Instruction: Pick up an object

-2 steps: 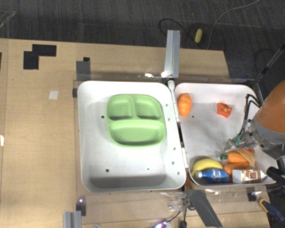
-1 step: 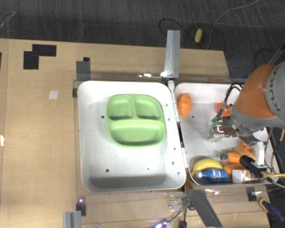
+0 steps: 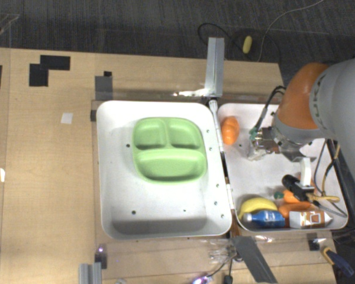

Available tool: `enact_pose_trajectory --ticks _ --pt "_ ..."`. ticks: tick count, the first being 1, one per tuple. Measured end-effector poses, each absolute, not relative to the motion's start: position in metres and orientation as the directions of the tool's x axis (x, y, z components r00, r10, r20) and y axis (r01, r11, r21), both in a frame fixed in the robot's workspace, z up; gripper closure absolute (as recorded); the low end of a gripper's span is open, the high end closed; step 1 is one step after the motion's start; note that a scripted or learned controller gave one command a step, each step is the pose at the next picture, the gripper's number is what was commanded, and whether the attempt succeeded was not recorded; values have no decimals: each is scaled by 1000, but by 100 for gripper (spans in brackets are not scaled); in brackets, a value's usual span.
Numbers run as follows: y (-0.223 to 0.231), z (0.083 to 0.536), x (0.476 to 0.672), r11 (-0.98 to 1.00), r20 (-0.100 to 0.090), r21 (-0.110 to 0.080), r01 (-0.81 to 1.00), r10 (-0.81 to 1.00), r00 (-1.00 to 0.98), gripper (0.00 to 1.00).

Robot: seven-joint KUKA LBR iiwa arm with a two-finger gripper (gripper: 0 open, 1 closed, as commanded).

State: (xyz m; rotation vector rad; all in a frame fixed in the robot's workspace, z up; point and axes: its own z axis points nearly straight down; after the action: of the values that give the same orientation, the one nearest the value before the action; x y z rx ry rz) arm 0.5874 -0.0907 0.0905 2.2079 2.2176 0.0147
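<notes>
Objects to pick up lie in the right bin (image 3: 251,179). At its near end sit a yellow banana (image 3: 258,205), a blue bottle (image 3: 265,219) just in front of it, and a white box (image 3: 307,219) to the right, all close together. An orange carrot (image 3: 296,197) lies just behind the box. Farther back, the gripper (image 3: 255,145) hangs over the middle of this bin. I cannot tell if it is spread or pressed together. A round orange thing (image 3: 229,130) lies just left of the gripper, by the bin's left wall. In the left bin (image 3: 115,176) rests a green plate (image 3: 168,148) with three parts.
</notes>
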Motion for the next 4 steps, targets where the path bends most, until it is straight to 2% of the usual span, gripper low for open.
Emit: enact_pose_trajectory --ticks 1,2,3,4 --pt "-92 90 587 4 -3 15 1000 1000 -4 0" --pt "-147 90 536 5 -4 13 1000 1000 -5 0" --pt "-139 89 593 -93 -1 14 996 996 93 0" --pt "-110 94 572 -55 0 4 998 998 55 0"
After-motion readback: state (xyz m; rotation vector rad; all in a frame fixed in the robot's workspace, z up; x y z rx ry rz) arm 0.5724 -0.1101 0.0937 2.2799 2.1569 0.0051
